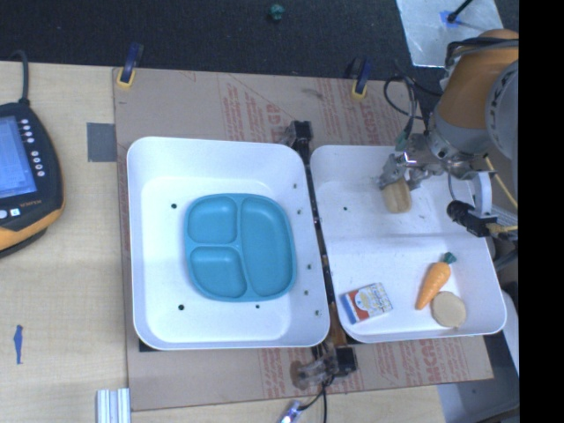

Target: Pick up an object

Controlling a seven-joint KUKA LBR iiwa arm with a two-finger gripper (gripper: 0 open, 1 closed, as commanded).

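A robot arm works the right-hand bin above a cluttered bench.

From left: a blue divided plate (240, 245) fills the left bin (150, 315); in the right bin (352, 161), the gripper (398, 176) clasps a tan cylinder (397, 197) near the far wall, with a small carton (367, 302), carrot (433, 284) and beige disc (448, 309) nearer the front.

a teach pendant (22, 170) lies left of the left bin (150, 236).
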